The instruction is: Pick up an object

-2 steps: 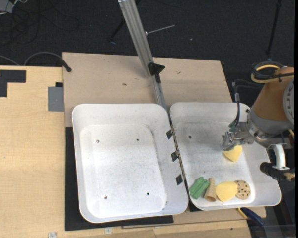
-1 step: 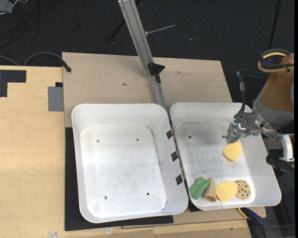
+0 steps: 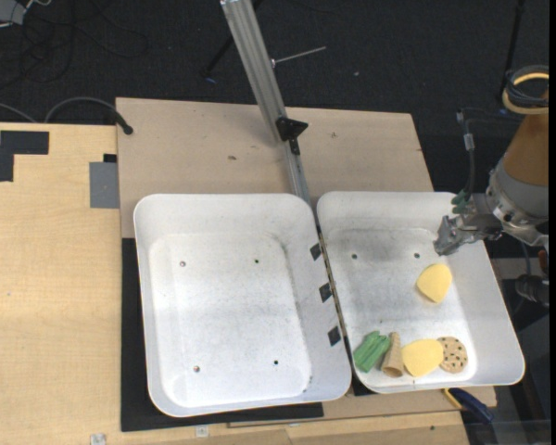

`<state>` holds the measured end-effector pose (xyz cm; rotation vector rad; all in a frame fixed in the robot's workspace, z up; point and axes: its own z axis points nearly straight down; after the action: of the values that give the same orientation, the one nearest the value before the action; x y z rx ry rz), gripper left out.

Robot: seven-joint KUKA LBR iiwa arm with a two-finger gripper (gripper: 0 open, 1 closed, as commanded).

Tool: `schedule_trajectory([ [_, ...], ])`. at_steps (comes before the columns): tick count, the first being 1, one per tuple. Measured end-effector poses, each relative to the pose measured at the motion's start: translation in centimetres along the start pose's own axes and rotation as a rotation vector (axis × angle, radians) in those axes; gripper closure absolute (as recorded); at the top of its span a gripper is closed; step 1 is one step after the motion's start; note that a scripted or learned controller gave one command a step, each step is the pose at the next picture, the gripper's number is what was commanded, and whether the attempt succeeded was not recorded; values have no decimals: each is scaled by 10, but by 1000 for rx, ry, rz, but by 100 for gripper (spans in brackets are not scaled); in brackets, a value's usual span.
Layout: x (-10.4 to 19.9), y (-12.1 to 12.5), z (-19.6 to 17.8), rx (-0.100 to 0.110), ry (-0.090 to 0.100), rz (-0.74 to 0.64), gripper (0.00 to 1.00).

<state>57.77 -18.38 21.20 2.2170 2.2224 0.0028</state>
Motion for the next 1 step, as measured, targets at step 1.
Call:
schedule_trajectory([
  [1,-4,2,-63,-2,-1,0,100],
])
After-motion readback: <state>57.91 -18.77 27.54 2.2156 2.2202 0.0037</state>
